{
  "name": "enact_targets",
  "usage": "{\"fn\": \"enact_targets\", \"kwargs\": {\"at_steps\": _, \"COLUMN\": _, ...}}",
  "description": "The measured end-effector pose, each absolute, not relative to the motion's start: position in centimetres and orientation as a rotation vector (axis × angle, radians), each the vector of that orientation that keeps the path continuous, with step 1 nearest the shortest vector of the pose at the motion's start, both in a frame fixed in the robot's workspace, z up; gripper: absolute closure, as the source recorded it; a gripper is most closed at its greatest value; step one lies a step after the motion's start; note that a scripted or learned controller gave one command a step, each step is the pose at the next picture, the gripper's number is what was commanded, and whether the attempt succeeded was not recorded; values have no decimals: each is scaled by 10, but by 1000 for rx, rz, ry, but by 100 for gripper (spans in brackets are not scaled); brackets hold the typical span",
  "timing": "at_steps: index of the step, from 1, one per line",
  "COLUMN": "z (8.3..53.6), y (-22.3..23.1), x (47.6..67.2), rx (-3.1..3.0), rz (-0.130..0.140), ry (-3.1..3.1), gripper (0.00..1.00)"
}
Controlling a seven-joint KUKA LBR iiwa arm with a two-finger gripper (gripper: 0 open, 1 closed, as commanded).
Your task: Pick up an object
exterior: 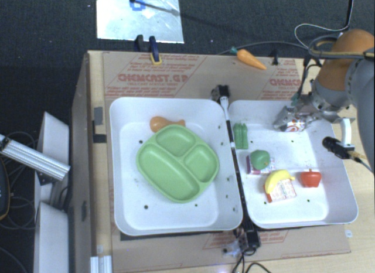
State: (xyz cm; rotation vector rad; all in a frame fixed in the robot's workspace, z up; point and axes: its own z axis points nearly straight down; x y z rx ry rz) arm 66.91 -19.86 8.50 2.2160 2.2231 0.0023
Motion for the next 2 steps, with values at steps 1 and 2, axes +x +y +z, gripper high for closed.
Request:
{"fn": "enact_targets", "kwargs": {"at_steps": 1, "z": 97, "y": -199, "x": 670, "rx": 2210, "rz": 4, "ry": 2224, "gripper": 100}}
{"fn": "enact_targets", "kwargs": {"at_steps": 2, "z": 221, "y": -176, "x": 620, "rx": 2215, "rz": 4, "ry": 2220, "gripper": 100}}
